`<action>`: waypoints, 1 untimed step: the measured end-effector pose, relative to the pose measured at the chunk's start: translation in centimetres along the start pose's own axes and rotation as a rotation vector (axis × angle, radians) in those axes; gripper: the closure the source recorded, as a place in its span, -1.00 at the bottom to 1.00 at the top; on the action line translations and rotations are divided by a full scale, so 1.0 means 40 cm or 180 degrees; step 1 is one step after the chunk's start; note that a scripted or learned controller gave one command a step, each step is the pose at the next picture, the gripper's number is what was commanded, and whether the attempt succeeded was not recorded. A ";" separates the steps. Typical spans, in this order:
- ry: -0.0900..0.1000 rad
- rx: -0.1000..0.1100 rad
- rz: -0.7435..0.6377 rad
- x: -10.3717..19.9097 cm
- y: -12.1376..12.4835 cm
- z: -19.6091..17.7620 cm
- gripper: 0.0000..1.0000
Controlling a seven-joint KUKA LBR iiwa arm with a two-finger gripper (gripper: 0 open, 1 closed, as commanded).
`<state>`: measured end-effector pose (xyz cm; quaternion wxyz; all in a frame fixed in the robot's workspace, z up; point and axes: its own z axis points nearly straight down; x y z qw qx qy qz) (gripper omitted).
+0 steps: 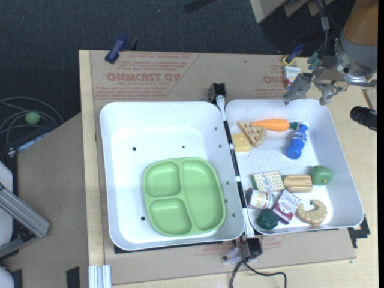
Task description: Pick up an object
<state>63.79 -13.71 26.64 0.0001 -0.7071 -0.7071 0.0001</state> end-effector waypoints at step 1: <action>0.0002 0.0015 0.0005 -0.137 0.011 0.388 -1.00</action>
